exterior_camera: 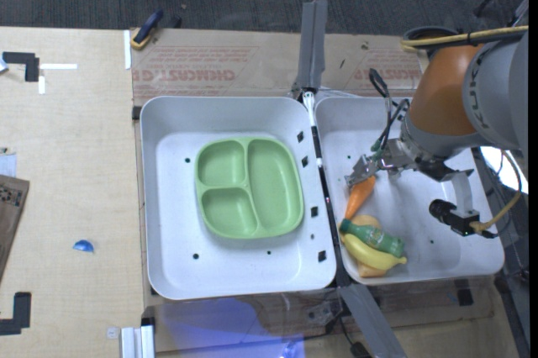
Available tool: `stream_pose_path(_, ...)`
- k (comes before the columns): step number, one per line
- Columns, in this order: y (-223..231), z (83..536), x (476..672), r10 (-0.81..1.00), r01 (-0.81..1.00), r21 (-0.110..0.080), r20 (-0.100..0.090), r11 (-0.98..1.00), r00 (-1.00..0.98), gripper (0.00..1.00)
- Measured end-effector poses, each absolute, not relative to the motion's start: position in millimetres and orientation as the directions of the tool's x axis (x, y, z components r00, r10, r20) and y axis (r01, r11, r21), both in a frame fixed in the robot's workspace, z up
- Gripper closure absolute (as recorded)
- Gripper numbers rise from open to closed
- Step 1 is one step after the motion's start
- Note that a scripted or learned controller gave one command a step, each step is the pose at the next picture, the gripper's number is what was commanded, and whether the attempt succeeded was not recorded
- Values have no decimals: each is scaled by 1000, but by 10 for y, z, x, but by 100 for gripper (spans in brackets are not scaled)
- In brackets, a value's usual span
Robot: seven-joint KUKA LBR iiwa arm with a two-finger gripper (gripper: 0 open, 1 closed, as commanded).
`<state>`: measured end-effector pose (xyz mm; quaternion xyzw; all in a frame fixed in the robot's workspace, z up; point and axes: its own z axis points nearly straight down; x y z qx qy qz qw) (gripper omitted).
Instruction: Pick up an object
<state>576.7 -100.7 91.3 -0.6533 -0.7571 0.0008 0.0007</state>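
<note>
Arm bends down into the right bin [483, 260], claw [365, 173] clamped on the carrot [360, 195] (its top end); banana [371, 254] below.

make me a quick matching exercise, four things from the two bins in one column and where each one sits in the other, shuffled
Things:
1. divided green plate
2. carrot
3. banana
4. gripper

Places:
A. near front of the right bin, under a green bottle
B. middle of the left bin
C. right bin, at the carrot's top end
D. right bin, by its left wall, tilted, behind the banana

Pairs: 1-B, 2-D, 3-A, 4-C
</note>
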Motion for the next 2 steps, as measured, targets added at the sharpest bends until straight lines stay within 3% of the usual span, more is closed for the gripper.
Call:
stream_pose_path(1, -1030, 1002, 5766, 990, 990, -2, -1, 141, -141, 100)
stream_pose_path(2, -755, 1912, 6145, 1000, 1000, -1, -2, -18, 18, 100)
